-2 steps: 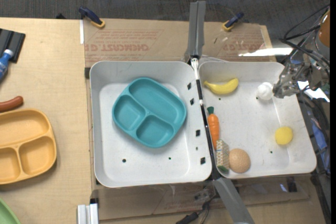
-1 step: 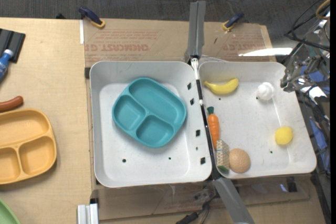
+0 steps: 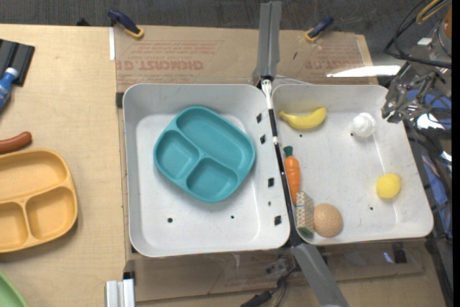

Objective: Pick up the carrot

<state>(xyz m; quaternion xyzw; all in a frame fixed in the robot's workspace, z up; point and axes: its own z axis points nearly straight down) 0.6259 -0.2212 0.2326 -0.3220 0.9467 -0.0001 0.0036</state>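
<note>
Carrot: lying flat along the right bin's left wall, green top up.
Hand: near the bin's upper right corner; finger state unclear.

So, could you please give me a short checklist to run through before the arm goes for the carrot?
1. Carrot located: ok, it lies in the right bin, against the bin's left wall.
2. Carrot free from above: ok, nothing lies on it.
3. Room beside the carrot: not ok, the left wall crowds one side and a mesh-patterned item sits at its lower end.
4. Neighbours at a distance: ok for the banana, the lemon and the white object; the tan egg-shaped object is closer.
5. Gripper position: not ok, it is at the right bin's upper right edge, apart from the carrot.
6. Finger state: cannot tell.
</note>
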